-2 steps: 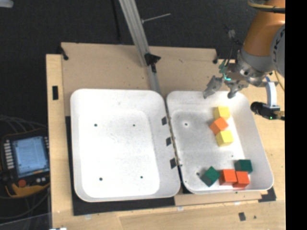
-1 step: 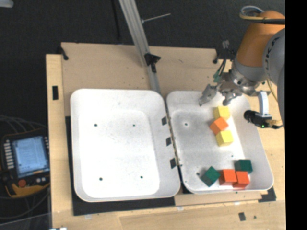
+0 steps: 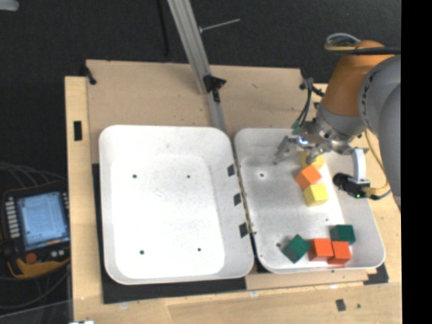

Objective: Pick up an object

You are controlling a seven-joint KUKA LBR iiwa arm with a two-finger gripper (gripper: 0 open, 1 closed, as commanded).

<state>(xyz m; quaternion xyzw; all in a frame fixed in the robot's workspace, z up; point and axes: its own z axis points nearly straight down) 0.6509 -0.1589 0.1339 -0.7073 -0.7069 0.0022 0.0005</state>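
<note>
My gripper (image 3: pixel 297 154) hangs low over the far part of the right bin (image 3: pixel 270 201), open, with nothing seen between its fingers. A small yellow block (image 3: pixel 315 159) peeks out just beside its right finger. Directly in front of that lie an orange block (image 3: pixel 308 176) and a yellow block (image 3: pixel 315 194), touching each other. Along the bin's near edge sit a green block (image 3: pixel 294 248), two orange blocks (image 3: pixel 321 248) (image 3: pixel 341 251) and a darker green block (image 3: pixel 343 233).
The left bin (image 3: pixel 169 201) stands beside the right one, joined by black clips along the shared wall. A slanted metal pole (image 3: pixel 196 52) rises behind the bins. A handheld pendant (image 3: pixel 40 221) lies off the bench at left.
</note>
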